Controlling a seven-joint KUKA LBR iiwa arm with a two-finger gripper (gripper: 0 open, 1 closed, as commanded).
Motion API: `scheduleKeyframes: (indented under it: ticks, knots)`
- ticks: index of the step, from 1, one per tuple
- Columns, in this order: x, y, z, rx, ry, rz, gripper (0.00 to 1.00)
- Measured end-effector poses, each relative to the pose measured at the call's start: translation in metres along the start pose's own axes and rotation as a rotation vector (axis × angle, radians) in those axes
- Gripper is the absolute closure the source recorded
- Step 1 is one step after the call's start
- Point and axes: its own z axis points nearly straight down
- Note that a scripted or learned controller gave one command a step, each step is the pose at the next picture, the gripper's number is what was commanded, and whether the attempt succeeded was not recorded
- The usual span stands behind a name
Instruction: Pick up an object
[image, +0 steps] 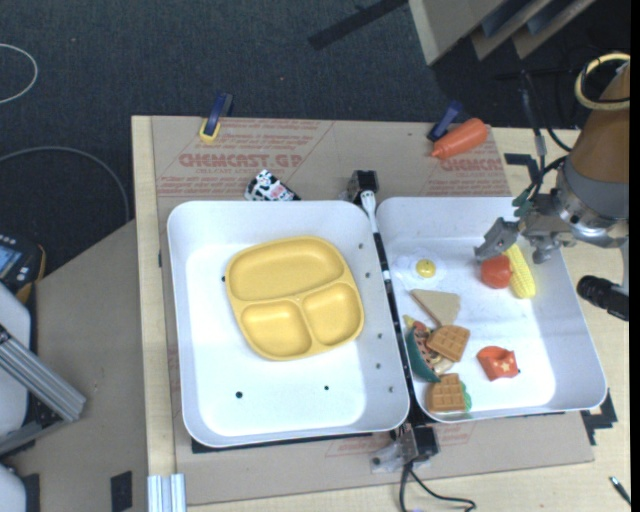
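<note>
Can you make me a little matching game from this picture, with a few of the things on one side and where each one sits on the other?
Things:
1. yellow tray
2. corn
3. carrot
4. fried egg

Places:
A. on the board beyond the bins
B. right bin, far left part
C. left bin
D. right bin, beside the tomato, under the tool

Pairs: 1-C, 2-D, 3-A, 4-B

- A robotics lab or test cell; a grey arm with an orange band (600, 150) reaches over a plywood bench (150, 330) stamped with red lettering
- Two shallow white plastic bins (200, 400) sit side by side, holding toy food
- Dark carpet (100, 60) lies beyond, with loose cables (420, 490) near; aluminium framing (40, 380) stands left
</note>
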Motion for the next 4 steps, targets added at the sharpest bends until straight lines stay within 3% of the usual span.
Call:
scheduleKeyframes:
  ticks: [1, 3, 4]
  knots:
    - [0.0, 0.003, -0.009, -0.015, -0.003, -0.003, 0.0]
    - [-0.004, 0.008, 0.086, -0.01, -0.001, -0.003, 0.0]
    - [-0.003, 0.008, 0.116, -0.01, -0.001, -0.003, 0.0]
